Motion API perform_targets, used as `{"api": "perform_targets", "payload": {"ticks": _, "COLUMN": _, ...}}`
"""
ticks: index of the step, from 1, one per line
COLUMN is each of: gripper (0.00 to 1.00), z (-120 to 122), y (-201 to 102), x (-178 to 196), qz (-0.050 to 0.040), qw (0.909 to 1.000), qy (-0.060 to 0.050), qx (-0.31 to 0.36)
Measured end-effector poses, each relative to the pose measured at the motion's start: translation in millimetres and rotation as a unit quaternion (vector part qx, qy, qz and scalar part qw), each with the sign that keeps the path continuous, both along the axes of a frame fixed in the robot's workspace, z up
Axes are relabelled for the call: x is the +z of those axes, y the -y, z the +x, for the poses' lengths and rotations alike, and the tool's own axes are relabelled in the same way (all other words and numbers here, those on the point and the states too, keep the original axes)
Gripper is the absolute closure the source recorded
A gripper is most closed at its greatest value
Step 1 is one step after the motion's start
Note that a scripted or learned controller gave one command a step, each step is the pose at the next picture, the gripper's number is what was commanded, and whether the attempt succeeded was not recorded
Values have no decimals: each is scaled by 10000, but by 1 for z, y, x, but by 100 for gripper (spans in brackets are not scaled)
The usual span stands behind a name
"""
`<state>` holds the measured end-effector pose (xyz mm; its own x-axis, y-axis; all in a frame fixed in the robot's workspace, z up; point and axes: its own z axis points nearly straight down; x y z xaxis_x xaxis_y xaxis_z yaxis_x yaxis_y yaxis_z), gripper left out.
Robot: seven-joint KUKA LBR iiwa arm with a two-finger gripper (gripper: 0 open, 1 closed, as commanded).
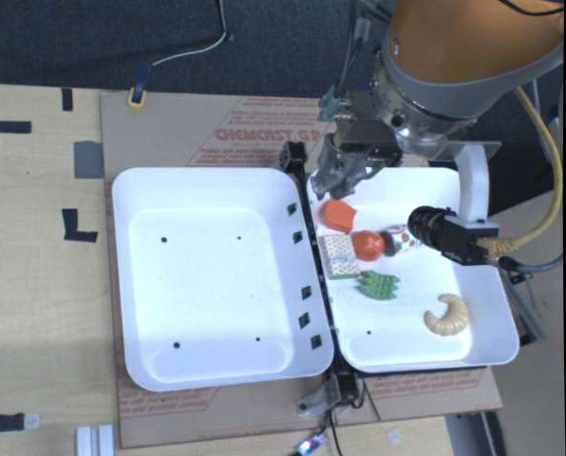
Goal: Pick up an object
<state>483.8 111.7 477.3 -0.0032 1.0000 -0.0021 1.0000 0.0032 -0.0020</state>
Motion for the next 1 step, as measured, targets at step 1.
{"api": "perform_targets", "payload": {"ticks": 1, "gripper": 100, "z": 0, "y": 0, "x": 9, "qz": -5, "qw": 10000, "qy": -7, "qx": 4}}
